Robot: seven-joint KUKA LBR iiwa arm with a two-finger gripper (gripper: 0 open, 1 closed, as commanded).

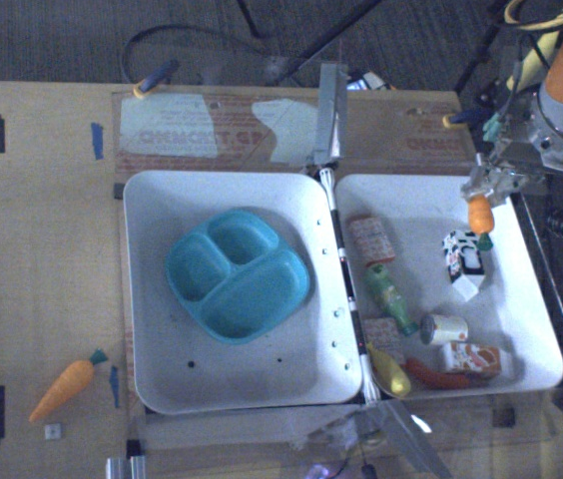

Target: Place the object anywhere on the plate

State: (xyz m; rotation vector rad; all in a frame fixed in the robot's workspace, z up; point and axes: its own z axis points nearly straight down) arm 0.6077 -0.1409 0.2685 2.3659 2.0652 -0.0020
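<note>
Overhead slanted view of the bench. On the bench surface at far left, outside the bins, lies a toy carrot. The left bin holds a teal divided plate (three compartments, set at an angle). The right bin holds, from left to right, a reddish-patterned packet, a green bottle, a yellow banana-like piece, a red chilli, a small white cup on its side, an orange-and-white carton and a black-and-white carton. The arm enters from the upper right, wrist pointed down over the right bin's far corner; its gripper is closed on a small orange object, which hangs above the bin floor, well apart from the plate.
</note>
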